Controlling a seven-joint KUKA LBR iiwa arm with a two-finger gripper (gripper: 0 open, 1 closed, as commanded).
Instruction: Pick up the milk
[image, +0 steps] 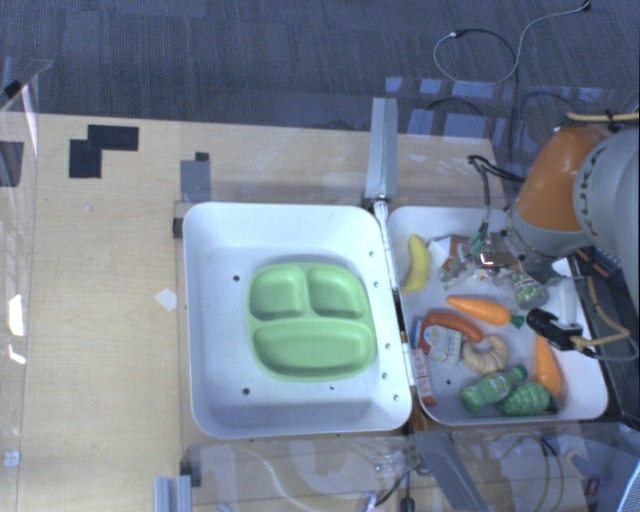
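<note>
The milk, a small white carton with red trim, lies on its side in the right bin, left of centre. A red sausage rests against its top edge and a beige pretzel-like piece touches its right side. My gripper hangs over the back of the same bin, above and slightly right of the milk, among dark and shiny clutter. It is well apart from the carton. The grey arm with its orange band comes in from the right.
In the right bin also lie a banana, two carrots, a green bottle and a green knobbly item. The left bin holds a green divided plate. Cables run along the right edge.
</note>
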